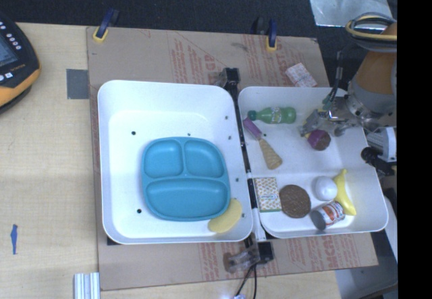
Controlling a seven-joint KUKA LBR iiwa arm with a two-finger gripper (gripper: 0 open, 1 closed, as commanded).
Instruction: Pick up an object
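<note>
purple round object (318, 139) sits near the right bin's (378, 227) far right edge, with no clear long axis; gripper (322, 120) hovers touching it, finger spread impossible to tell.

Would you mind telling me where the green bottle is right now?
The green bottle lies on its side near the far-left corner of the right bin, just beyond the purple stick and the ice cream cone.
</note>
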